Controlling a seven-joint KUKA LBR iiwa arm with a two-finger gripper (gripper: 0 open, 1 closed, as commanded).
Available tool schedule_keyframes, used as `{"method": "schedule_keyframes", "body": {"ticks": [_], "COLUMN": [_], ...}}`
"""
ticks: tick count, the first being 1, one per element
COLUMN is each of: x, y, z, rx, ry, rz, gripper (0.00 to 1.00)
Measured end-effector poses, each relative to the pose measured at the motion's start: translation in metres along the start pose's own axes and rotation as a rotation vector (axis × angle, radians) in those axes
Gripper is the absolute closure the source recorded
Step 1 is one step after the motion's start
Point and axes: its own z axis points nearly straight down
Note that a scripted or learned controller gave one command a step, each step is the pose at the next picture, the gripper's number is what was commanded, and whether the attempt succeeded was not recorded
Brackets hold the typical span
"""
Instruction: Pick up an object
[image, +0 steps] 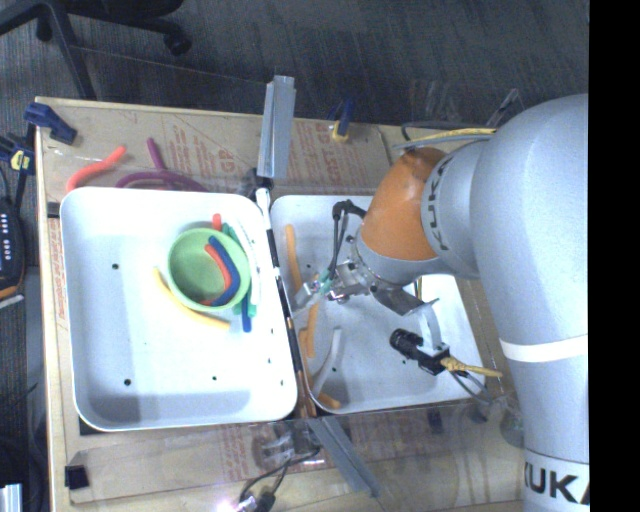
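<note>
The arm reaches into the right bin (375, 385), and its gripper (322, 288) hangs low over that bin's left part, near the wall shared with the left bin (130, 350). Whether the gripper is apart or together cannot be told from here, and nothing is seen held in it. An orange stick (291, 252) lies just above the gripper along the left wall, and a second orange stick (311, 332) lies just below it. In the left bin sits a green bowl (200, 265) with a red curved strip (222, 268) and a blue curved strip (238, 270) in it.
</note>
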Motion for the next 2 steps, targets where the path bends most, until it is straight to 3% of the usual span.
{"method": "schedule_keyframes", "body": {"ticks": [1, 2], "x": [0.002, 0.063], "y": [0.001, 0.045], "z": [-0.009, -0.098], "rx": [0.003, 0.005], "ry": [0.006, 0.014], "rz": [-0.007, 0.19], "gripper": [1.0, 1.0]}}
